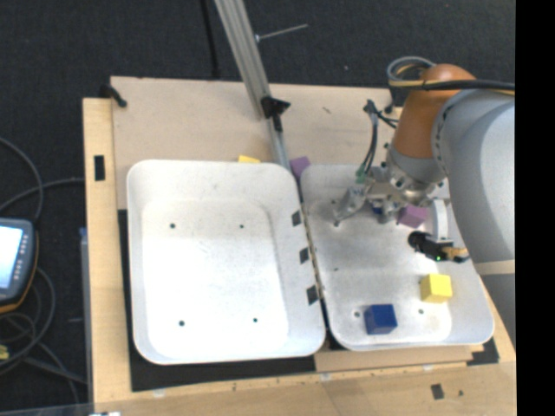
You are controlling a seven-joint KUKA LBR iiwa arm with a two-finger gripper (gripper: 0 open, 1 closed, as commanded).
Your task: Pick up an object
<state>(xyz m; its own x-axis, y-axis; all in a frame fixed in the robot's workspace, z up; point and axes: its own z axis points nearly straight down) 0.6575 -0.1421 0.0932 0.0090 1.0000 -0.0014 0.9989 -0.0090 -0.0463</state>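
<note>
Standing by the bench: two shallow white bins side by side, the left bin (217, 258) bare apart from a few dark specks, the right bin (347, 258) holding the loose pieces. The grey arm (486, 172) reaches in from the right, its orange band (416, 120) above the wrist, and the gripper (377, 202) hangs low over the far end of the right bin. From here the wrist hardware and cabling mask the tip, so I cannot tell how the jaws stand, nor whether anything sits between them. Candidates for the pick: a blue block (380, 318) near the front edge of the right bin, a yellow block (436, 287) just right of it and a little further back, and a purple piece (413, 217) close beside the gripper, partly hidden by it. Outside the bins, a second purple block (299, 165) and a yellow sliver (249, 159) lie on the board by the far rims. Risks, as I judge them: the purple piece is so close to the tool that a descent could nudge it aside rather than straddle it; it also lies near the bin's right wall, leaving little room for a finger on that side. The blue and yellow blocks are well apart from the gripper, so closing where it hangs now would probably catch nothing.
</note>
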